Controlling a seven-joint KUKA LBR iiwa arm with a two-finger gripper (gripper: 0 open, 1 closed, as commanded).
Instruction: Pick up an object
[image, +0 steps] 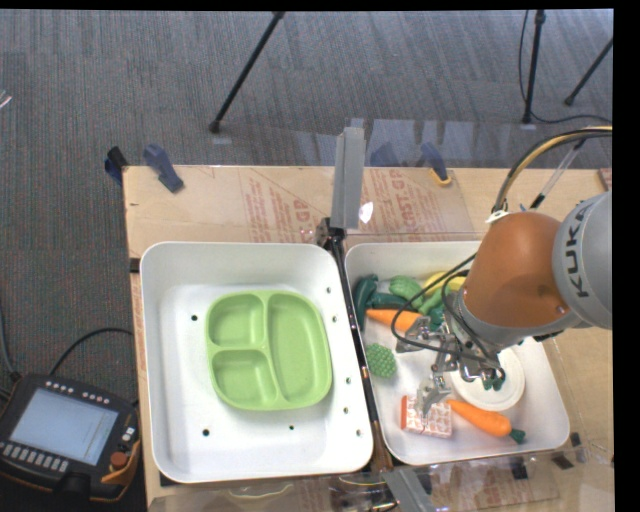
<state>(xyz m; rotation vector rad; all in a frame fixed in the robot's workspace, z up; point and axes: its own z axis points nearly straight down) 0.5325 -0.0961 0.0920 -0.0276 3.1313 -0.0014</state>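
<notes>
The gripper (436, 395) hangs over the right bin (553, 395); whether its jaws are spread or closed cannot be told. Just below them lies a flat pink-and-white packet (426, 418), speckled and rectangular. Beside it to the right lies a smooth tapered carrot (482, 418) with a green stub. Left of the jaws sits a knobbly green ball (380, 359). Far left, the left bin (165, 300) holds a glossy green plate (267, 350) with three compartments.

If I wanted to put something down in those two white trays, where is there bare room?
The left bin has bare white floor all around the green divided plate, widest along its left wall and front edge. The right bin is crowded: carrots, green toys, a white dish, a red-and-white packet, and the claw hanging over them.
</notes>
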